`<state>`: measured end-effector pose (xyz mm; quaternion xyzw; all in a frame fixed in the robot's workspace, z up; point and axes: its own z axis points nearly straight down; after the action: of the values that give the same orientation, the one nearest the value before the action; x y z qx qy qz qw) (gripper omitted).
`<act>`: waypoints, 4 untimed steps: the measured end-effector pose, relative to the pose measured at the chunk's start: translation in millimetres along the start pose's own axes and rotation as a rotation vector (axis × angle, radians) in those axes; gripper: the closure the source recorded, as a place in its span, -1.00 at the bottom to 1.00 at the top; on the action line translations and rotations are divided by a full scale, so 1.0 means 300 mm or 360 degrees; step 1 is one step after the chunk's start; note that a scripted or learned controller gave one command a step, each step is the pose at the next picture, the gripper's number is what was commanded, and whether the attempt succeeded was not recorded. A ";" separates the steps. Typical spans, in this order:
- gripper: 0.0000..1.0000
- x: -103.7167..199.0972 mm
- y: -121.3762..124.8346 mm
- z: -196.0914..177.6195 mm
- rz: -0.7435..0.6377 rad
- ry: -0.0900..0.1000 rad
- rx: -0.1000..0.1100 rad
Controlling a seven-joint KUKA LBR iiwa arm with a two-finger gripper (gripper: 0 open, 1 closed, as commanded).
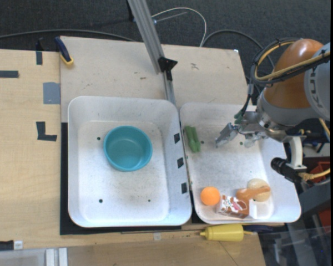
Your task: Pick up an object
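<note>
The left bin (pixel 77 148) holds a teal bowl (pixel 128 148), upright, left of its middle. In the right bin (pixel 211 115), a green stick-shaped piece (pixel 192 138) lies by the left wall, its long axis running from far to near. At the near edge sit an orange ball (pixel 210 196), a red-and-white packet (pixel 233 205) and a tan piece (pixel 256 192), close together. The gripper (pixel 226 135) hangs over the far right part, fingers parted, nothing between them. A yellow bottle (pixel 225 233) lies on the bench, long axis left to right.
</note>
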<state>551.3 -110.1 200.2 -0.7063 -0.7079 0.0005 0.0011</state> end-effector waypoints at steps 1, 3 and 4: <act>-1.00 -0.001 0.000 0.000 0.0000 0.0000 0.0000; -1.00 0.007 -0.009 0.376 0.0002 -0.0004 -0.0002; 1.00 0.010 -0.009 0.338 0.0001 -0.0001 -0.0001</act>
<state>548.3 -106.9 98.7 -0.7065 -0.7077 0.0005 0.0008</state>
